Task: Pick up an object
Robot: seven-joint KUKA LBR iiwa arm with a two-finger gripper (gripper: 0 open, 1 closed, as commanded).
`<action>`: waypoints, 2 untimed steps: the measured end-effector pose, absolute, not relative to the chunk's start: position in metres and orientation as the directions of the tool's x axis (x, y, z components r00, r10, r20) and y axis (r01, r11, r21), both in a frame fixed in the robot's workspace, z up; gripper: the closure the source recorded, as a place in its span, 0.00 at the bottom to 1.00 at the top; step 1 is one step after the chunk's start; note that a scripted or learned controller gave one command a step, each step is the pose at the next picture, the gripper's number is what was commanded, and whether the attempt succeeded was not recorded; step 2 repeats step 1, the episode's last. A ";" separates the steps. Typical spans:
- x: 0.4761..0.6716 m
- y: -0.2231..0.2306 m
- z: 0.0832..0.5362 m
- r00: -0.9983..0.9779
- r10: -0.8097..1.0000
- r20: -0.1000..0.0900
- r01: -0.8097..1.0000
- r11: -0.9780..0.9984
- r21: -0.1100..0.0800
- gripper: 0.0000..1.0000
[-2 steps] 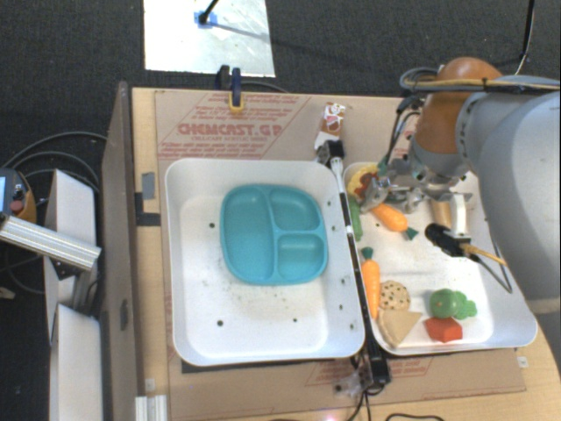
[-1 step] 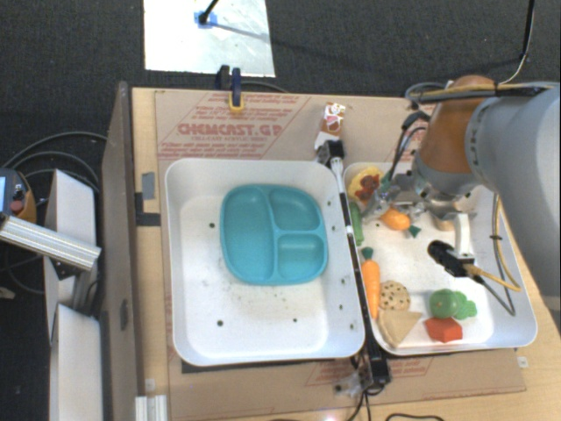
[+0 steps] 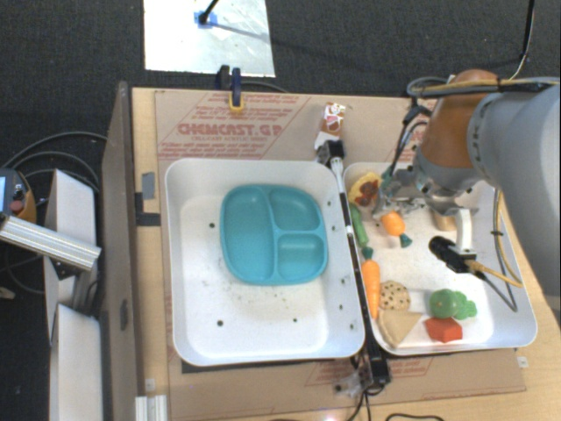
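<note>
Small orange toy (image 3: 393, 223) with a teal stub lies in the right bin (image 3: 517, 323), toward its far left corner, just below the hand (image 3: 399, 198). The hand hangs under the arm (image 3: 517, 139), whose bulk shadows it, so whether it is wide or narrow cannot be told, nor whether it touches the toy. A yellow and red piece (image 3: 365, 187) in that corner is too blurred to name. Along the bin's left edge lie a green stick (image 3: 358, 232) and a carrot (image 3: 372, 283). Near the front edge sit a cookie (image 3: 394, 296), a tan wedge (image 3: 399, 325), a red block (image 3: 444, 329) and broccoli (image 3: 451, 303). The left bin (image 3: 188, 323) holds a teal divided plate (image 3: 245, 235).
</note>
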State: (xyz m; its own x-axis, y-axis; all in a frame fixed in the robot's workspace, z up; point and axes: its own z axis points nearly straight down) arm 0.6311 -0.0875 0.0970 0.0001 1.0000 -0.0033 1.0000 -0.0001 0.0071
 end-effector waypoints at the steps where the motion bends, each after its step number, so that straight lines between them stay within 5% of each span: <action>1: 0.622 -0.030 0.191 -0.010 1.000 0.001 1.000 0.010 0.010 1.00; 2: 0.622 -0.030 0.191 -0.010 1.000 0.001 1.000 0.010 0.010 1.00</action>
